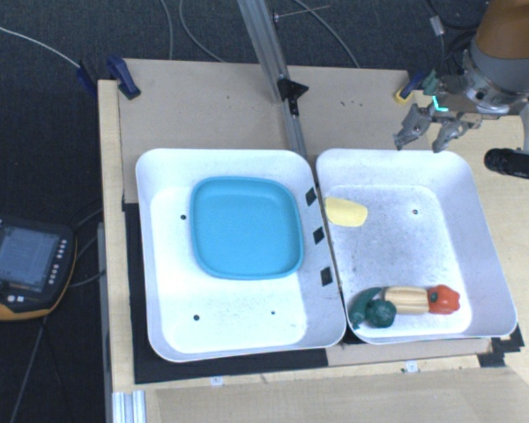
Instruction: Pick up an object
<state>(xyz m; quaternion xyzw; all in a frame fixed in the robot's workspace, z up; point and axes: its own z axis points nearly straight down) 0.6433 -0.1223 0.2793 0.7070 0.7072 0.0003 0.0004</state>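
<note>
Here, the claw (431, 138), spread open and empty, hovers over the right bin's (476, 201) far rim (approach stage), needing to descend toward the yellow piece (346, 211) near the bin's left wall.

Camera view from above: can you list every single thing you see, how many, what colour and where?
bins: two, white, side by side on the bench
plate: one, light blue, in the left bin
yellow piece: one, pale yellow, at the right bin's upper left
green toy: one, dark green, at the right bin's near edge
stick: one, tan, between the green toy and the red toy
red toy: one, red-orange, at the stick's right end
clamps: two, blue, on the bench's far corners
pole: one, grey metal, slanting over the bench's far side
handheld screen: one, grey and orange, on the floor at left
cables: several, grey, on the dark floor
arm: one, grey and orange, at upper right
gripper: one, grey, jaws spread, above the right bin's far edge, holding nothing
</note>
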